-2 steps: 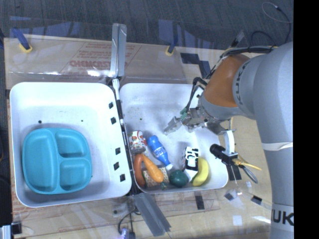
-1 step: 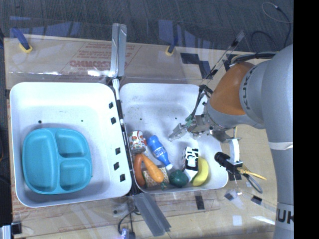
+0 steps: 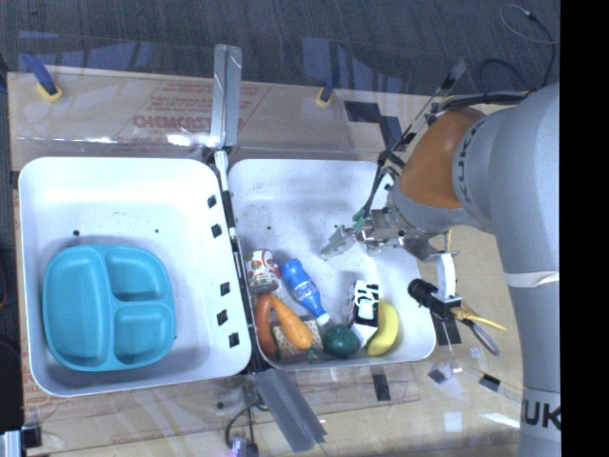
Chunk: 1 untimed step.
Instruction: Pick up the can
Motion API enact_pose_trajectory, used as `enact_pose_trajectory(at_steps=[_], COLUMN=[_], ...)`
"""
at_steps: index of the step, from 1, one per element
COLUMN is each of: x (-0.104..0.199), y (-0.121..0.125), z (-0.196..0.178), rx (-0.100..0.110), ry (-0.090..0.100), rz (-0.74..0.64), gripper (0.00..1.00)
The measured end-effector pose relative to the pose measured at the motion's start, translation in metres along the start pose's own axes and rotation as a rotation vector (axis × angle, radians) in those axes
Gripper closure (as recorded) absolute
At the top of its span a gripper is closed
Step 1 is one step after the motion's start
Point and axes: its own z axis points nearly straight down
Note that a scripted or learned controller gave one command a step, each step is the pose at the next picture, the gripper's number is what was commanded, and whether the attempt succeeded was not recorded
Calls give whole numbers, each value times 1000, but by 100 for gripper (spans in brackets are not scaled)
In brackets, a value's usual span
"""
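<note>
Two white bins sit side by side on the bench (image 3: 124, 131): the left bin (image 3: 57, 174) carries one turquoise divided tray (image 3: 109, 305), and the right bin (image 3: 304, 174) carries a cluster of small things along its near side. Counted there: one can (image 3: 262, 270), one blue bottle (image 3: 303, 287) with a white cap, one orange carrot-like piece (image 3: 288, 320), one dark green round fruit (image 3: 341, 342), one banana (image 3: 383, 329), and one small black-and-white object (image 3: 365, 301) whose kind is hard to make out. The end effector (image 3: 335, 243) hangs over the open middle of the right bin, its thin metal fingers pointing left; they look close together with nothing between them, though they are small and blurred, so how far they stand apart cannot be told. The can lies below and to the left of the end effector, close to the wall between the bins, with a red and white label; the blue bottle lies just beside it on the end effector's side, and the carrot-like piece lies just below it. The banana and the black-and-white object lie below and slightly right of the end effector. The grey arm (image 3: 519, 188) with its orange band (image 3: 438, 160) covers the bin's right wall, and a red patch beside the carrot-like piece is too crowded to identify.
</note>
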Motion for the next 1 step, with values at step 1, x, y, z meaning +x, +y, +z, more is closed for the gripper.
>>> enact_pose_trajectory(at_steps=[1], x=[17], y=[18], z=[0], rx=[0], ry=[0], rz=[245], gripper=[0])
